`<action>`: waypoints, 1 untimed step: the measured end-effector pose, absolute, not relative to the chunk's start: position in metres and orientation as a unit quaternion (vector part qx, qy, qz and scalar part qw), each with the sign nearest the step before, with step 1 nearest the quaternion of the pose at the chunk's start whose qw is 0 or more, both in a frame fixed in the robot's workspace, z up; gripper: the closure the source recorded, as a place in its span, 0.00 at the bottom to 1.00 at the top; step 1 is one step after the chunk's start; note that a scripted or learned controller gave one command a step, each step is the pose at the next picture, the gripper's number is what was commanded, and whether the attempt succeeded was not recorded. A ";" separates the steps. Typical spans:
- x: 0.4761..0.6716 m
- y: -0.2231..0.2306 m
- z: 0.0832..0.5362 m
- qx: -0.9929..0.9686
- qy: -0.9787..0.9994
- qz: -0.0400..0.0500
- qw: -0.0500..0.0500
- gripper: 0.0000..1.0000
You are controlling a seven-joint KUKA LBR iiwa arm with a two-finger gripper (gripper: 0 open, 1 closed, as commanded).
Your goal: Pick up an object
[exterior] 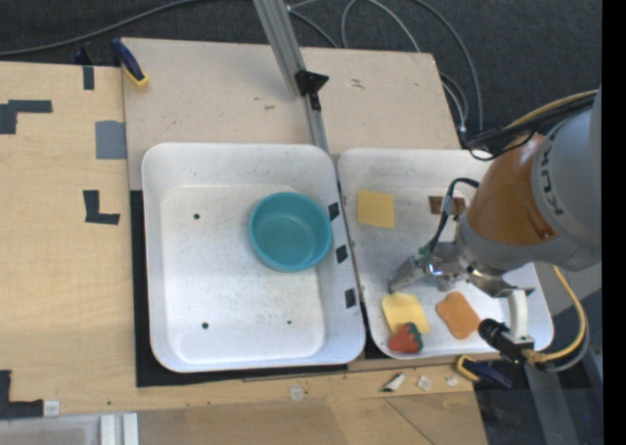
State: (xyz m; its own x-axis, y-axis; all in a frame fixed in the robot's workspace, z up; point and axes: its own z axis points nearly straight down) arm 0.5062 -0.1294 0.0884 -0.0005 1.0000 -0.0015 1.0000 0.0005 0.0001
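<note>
White right bin (411,167) holds the pincer (413,272), fingers unclear, above yellow block (403,311).

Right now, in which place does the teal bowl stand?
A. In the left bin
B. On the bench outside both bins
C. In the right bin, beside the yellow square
A: the teal bowl stands inside the left bin, near its right wall.

Teal bowl (290,230) in left bin (176,179); arm's jaws above yellow block (404,312), right bin (411,167).
</note>
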 end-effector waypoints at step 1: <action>0.506 -0.129 0.100 0.707 0.708 0.000 -0.001 1.00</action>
